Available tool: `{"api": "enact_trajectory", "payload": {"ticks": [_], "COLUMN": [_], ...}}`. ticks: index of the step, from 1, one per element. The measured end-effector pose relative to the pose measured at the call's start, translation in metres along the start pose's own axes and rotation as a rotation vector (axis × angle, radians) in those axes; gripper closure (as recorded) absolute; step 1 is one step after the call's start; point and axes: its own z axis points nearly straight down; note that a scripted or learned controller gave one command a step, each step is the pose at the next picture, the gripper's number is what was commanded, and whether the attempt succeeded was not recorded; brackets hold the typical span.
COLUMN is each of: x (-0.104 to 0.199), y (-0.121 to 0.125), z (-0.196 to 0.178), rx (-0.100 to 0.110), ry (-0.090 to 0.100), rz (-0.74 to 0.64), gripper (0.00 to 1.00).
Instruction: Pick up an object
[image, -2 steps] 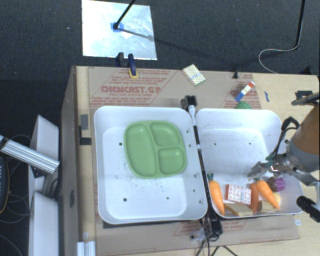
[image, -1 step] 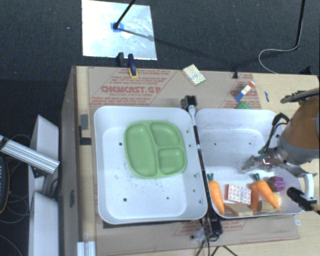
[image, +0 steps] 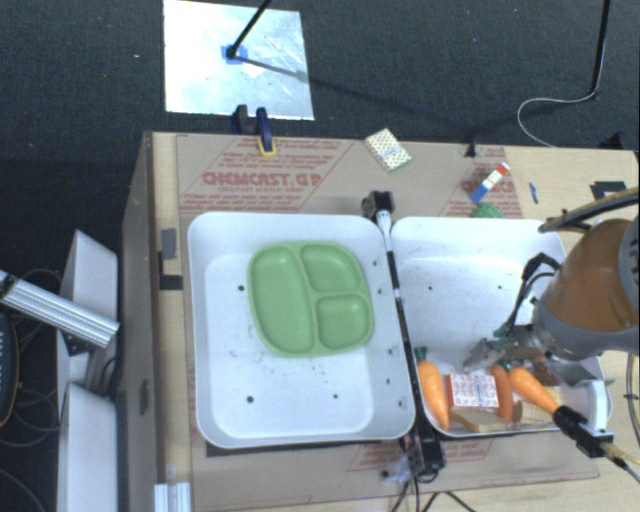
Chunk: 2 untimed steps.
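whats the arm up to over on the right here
The arm's gripper hangs low over the near end of the right bin, just above a pile of toy food: two carrots and a small printed pack. Nothing shows between its fingers, so no pick is visible. The left bin holds a green divided plate.

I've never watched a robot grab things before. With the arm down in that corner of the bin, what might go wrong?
The carrots and the packet lie crowded together against the right bin's near wall, so the gripper might nudge several at once or catch none cleanly. The wall could also block it from closing properly around anything. And the rounded carrots may roll or slip away when touched.
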Motion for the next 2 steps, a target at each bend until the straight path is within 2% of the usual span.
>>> {"api": "enact_trajectory", "payload": {"ticks": [1,2], "x": [0.000,0.031], "y": [0.001,0.001], "z": [-0.011,0.000], "rx": [-0.004,-0.004], "ry": [0.000,-0.002], "rz": [0.000,-0.001], "gripper": [1.00,1.00]}}
